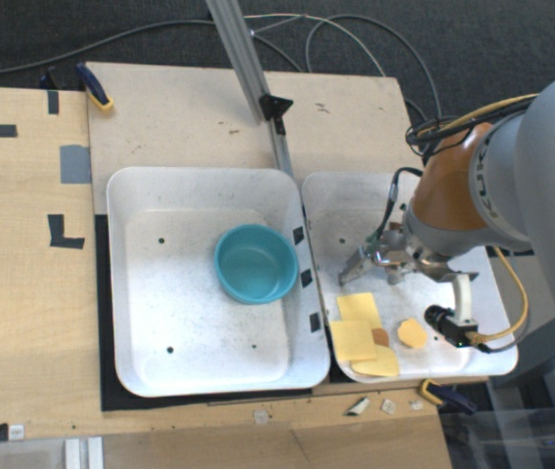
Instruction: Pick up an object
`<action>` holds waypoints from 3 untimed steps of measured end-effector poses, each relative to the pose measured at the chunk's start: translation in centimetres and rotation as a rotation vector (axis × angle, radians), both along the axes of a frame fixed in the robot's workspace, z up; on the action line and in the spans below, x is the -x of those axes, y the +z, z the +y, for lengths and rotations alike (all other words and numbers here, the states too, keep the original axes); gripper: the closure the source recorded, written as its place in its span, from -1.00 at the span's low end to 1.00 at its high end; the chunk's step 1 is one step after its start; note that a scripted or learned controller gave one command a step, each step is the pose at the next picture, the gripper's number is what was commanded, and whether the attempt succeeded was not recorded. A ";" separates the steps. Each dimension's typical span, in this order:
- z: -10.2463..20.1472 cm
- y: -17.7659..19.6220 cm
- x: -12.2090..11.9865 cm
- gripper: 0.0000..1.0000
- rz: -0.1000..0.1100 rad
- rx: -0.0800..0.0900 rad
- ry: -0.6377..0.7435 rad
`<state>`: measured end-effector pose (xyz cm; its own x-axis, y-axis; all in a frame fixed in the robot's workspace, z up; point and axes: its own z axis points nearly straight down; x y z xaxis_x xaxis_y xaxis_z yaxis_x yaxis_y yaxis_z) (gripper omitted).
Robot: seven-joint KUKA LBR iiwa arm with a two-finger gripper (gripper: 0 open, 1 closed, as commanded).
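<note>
The tool (375, 265) hangs low in the right bin (331, 203), fingers seemingly spread and pinching nothing. The yellow pieces (361, 332) lie just beside it (toward the near rim), apart.

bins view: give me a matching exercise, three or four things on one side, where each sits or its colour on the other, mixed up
Things:
1. bowl
2. yellow pieces
3. gripper
4. clamp

Descriptions:
A. front of the right bin
B. blue and yellow, on the board behind the bins
C. teal, in the left bin
D. over the right bin, behind the yellow pieces

Pairs: 1-C, 2-A, 3-D, 4-B
</note>
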<state>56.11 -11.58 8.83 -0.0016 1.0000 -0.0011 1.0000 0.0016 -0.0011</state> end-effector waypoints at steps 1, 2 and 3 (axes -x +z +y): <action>0.1 1.0 0.0 1.00 0.002 -0.002 0.001; -0.7 6.9 -0.2 1.00 -0.005 0.000 -0.001; -1.3 13.1 0.0 1.00 -0.006 0.000 -0.001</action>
